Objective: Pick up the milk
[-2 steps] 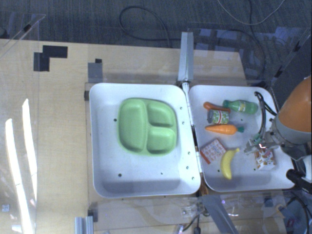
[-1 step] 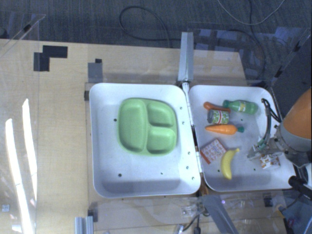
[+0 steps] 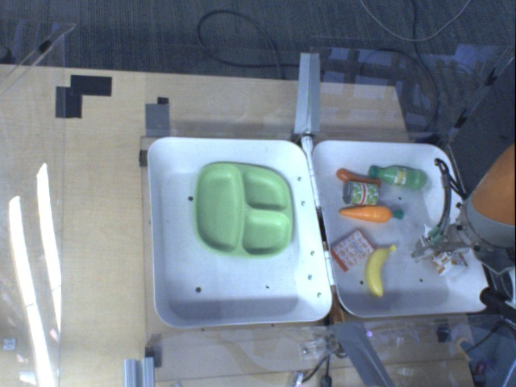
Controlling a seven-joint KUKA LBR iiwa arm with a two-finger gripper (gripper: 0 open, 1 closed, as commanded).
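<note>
Milk (image 3: pixel 352 249), apparently the flat carton left of the banana (image 3: pixel 376 269), looked light and crushable, best taken across its narrow sides; pincer (image 3: pixel 439 250) state could not be told.

Milk (image 3: pixel 352 249): a small, flat-looking carton, roughly square in outline, with a reddish-pink border and a paler patterned face; the print is too small to read. It lies on its broad side on the floor of the right-hand bin (image 3: pixel 403 301), turned slightly askew to the bin walls so that one corner points toward the lower left. It sits in the bin's left half, near the wall that divides the two bins. The carrot (image 3: pixel 369 213) lies just above it, apart from it, and the banana (image 3: pixel 376 269) lies just beside its lower right corner. Nothing rests on it, and it appears closed and undamaged.
</note>
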